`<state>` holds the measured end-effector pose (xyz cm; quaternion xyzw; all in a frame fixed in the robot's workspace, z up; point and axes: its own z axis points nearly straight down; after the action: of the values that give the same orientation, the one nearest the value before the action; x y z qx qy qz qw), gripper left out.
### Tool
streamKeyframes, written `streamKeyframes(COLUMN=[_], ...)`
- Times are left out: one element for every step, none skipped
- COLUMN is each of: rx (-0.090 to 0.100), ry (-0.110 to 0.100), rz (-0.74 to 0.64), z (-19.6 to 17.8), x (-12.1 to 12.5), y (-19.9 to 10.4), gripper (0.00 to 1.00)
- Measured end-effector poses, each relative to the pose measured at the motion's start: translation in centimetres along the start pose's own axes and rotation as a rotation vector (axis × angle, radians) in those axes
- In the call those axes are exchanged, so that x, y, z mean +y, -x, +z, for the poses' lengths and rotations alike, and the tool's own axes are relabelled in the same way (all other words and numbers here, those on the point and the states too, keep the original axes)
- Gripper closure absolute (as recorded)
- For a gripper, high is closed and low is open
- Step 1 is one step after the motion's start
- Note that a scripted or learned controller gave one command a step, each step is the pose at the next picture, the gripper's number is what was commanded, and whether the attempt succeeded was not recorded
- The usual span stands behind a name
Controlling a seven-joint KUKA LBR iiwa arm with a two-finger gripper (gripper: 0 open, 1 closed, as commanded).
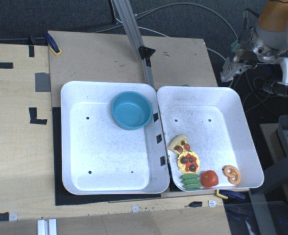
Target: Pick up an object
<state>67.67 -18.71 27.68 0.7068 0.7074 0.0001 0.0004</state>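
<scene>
We log the tool (230, 71) at upper right, off the 2 white bins and above the desk (183, 58); we cannot tell its state. Left bin (75, 131): round blue plastic bowl (131, 110) near the top edge. Right bin (222, 111), bottom edge: toy pizza slice (179, 144), round toy pizza (188, 162), green pea pod (191, 181), red tomato (209, 178), brown pretzel (231, 174).

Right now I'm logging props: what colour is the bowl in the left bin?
Blue; the bowl shows in the camera view.
</scene>
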Motion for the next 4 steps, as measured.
streamKeyframes(rx=[0.001,0.001,0.001,0.001], ry=[-0.002,-0.001,-0.003,-0.003], rz=[-0.003,-0.003,-0.003,-0.002], z=[1.7,2.3,3.9,4.9], x=[-2.2,-3.8,-6.2,-9.6], y=[-4.7,-9.6,-14.0,-17.7], gripper=[1.0,1.0,1.0,1.0])
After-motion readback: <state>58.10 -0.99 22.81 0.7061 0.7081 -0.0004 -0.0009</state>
